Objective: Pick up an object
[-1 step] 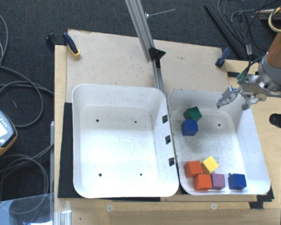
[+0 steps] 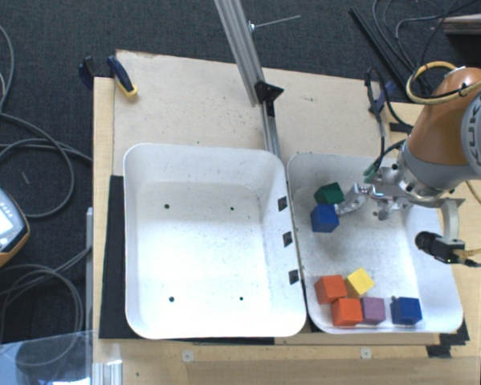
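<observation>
1. The small blue cube [image 2: 324,219] nearest the fingers sat in the upper left part of the right-hand shallow white bin [image 2: 438,274], flat on the floor. It's a cube, so no real long axis; its edges looked turned a little off the bin walls.
2. A small green cube [image 2: 330,192] was right behind it, touching or as good as touching, toward the bin's far wall.
3. The two-finger gripper [image 2: 355,203] was just to the right of that pair, with its metal tip reaching toward the blue one. Couldn't tell if the jaws were apart or together, it was too small and cluttered there, and no block was visibly between them.
4. The grey arm with the orange band [image 2: 449,118] came in from the right, over the right bin's upper corner.
5. Along the near wall of the same bin was the rest of the bunch: two orange cubes, one [image 2: 329,288] behind the other [image 2: 347,311], a yellow cube [image 2: 360,281] tilted diagonally, a purple cube [image 2: 373,309] and a darker blue cube [image 2: 406,311] at the right end. That cluster was well apart from the blue/green pair.
6. The left-hand white bin [image 2: 134,222] sat right next to it, just speckled floor.
7. Both bins were on a tan wooden bench [image 2: 189,104] with dark carpet and cables [image 2: 34,145] around it.
</observation>
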Motion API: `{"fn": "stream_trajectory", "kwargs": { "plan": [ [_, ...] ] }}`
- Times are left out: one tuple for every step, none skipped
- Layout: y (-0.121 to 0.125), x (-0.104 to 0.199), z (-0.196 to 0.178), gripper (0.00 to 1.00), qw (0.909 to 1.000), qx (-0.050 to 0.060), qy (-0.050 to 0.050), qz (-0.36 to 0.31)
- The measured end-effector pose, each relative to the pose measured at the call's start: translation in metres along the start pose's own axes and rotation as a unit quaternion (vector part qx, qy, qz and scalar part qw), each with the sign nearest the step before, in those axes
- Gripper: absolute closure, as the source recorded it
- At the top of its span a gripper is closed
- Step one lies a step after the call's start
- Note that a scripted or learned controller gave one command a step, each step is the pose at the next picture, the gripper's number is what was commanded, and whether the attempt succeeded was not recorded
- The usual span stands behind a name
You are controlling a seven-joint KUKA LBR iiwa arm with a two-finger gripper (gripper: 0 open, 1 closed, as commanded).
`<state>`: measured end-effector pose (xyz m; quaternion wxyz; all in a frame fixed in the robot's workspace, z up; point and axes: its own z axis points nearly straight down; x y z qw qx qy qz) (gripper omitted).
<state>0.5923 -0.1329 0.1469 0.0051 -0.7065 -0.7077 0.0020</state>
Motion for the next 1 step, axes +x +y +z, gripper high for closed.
{"fn": "stream_trajectory", "kwargs": {
  "plan": [
    [0.0256, -0.0088, 0.0388, 0.00, 1.0000, -0.008, -0.001, 0.000]
  ]
}}
